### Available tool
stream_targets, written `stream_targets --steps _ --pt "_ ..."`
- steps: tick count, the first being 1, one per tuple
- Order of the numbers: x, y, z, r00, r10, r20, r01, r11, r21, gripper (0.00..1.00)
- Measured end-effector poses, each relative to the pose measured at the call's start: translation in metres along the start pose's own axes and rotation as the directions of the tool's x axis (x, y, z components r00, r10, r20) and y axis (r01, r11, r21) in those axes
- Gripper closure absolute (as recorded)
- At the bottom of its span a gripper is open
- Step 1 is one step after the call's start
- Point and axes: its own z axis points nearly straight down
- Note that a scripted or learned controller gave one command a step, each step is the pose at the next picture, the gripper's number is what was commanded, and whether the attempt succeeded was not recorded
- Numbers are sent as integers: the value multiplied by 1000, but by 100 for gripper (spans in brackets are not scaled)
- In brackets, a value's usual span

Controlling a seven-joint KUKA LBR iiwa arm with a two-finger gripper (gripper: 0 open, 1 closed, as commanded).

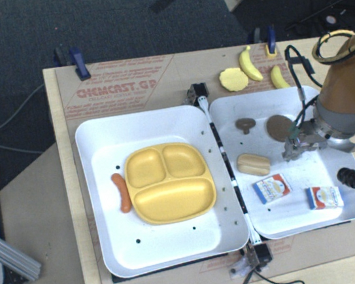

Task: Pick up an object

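Observation:
My gripper (293,148) hangs low over the right bin (295,223), near its middle. Just up and left of it lies a brown round disc (278,127), and a small brown mushroom-shaped piece (245,124) sits further left. A tan bread-like block (253,163) lies to the gripper's left. Two blue-and-white cartons rest nearer the front: one (272,189) below and left of the gripper, the other (323,197) below and right. I see nothing held in the gripper.
The left bin (98,143) bears a yellow divided plate (169,181) with an orange sausage (123,192) beside it. Two bananas (250,65) (278,77) and a yellow lump (233,79) lie on the bench behind the right bin. Black cables (298,64) loop near the arm.

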Motion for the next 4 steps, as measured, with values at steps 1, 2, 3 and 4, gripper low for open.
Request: stream_targets --steps 1,2,3,4 --pt "0 0 1 1000 1 0 -1 1000 1 0" --pt "-48 58 22 1000 -3 3 3 1000 2 0" --pt "-37 128 40 1000 -7 1 7 1000 -2 0" --pt "-59 76 40 1000 1 -2 -1 1000 12 0"
